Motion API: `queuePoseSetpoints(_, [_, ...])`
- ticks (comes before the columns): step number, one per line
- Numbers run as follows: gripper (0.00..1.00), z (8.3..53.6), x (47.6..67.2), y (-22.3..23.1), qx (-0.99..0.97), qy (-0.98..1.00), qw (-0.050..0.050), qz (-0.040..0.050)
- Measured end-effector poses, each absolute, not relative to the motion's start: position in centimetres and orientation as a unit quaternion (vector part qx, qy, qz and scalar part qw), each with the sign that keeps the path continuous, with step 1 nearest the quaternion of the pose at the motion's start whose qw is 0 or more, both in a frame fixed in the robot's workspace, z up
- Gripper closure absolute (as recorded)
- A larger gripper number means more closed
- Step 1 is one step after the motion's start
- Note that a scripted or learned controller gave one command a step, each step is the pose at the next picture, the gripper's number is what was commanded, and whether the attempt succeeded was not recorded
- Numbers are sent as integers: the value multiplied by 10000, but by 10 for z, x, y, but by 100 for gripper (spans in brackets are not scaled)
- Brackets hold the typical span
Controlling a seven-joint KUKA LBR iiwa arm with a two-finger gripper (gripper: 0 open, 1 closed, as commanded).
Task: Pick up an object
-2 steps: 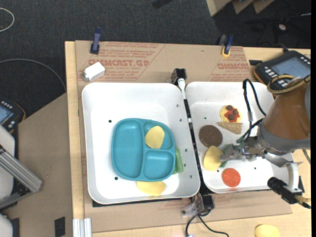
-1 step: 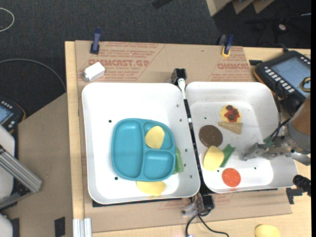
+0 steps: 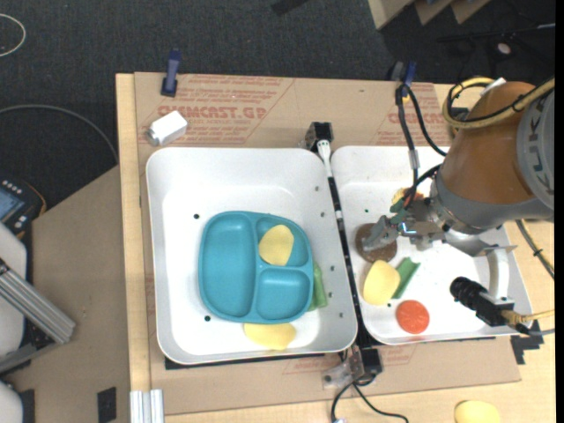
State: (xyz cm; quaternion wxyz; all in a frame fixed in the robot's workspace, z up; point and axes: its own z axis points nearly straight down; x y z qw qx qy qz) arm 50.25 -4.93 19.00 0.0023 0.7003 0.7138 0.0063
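Down front in the right bin (image 3: 458, 329): one red tomato (image 3: 412, 316), one yellow piece (image 3: 381, 282) with one green strip (image 3: 406, 274) touching it. Pincer (image 3: 381, 239) hangs just behind that yellow piece; I cannot tell its spread. Left bin (image 3: 167, 236): one teal plate (image 3: 231, 267), two yellow pieces

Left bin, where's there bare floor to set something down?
In the left bin, bare floor runs along the far wall above the blue tray and down its left side. The near edge is crowded by a yellow piece. The right bin is bare in its far-left corner.
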Motion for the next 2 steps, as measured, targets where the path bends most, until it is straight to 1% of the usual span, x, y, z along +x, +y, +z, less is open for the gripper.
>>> queuePoseSetpoints(1, [100,195,500,-60,7069,7073,15,10])
queuePoseSetpoints(2, [100,245,479,5,7055,7087,5,12])
